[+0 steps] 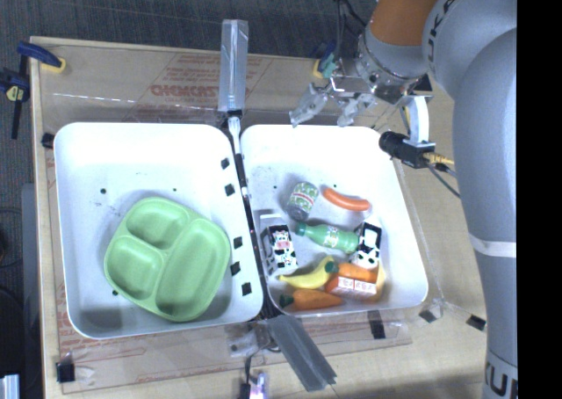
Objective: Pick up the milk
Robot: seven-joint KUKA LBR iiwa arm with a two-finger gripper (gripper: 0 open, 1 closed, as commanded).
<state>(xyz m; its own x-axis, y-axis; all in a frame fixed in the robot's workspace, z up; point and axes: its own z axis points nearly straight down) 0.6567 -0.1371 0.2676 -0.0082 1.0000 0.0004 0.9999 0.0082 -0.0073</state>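
Observation:
Two cow-patterned milk cartons lie in the right bin (399, 213). One milk carton (281, 248) rests against the bin's left wall. The other milk carton (370, 246) lies at the right end of the pile, partly on an orange box. My gripper (327, 111) hangs over the back rim of the right bin, well behind both cartons. Its pale fingers (304, 112) are spread open with nothing between them.
In the right bin lie a green bottle (330, 235), a can (304, 199), a sausage (345, 200), a banana (307, 277), a carrot (309, 300) and an orange box (356, 284). A green divided plate (167, 257) sits in the left bin (88, 169).

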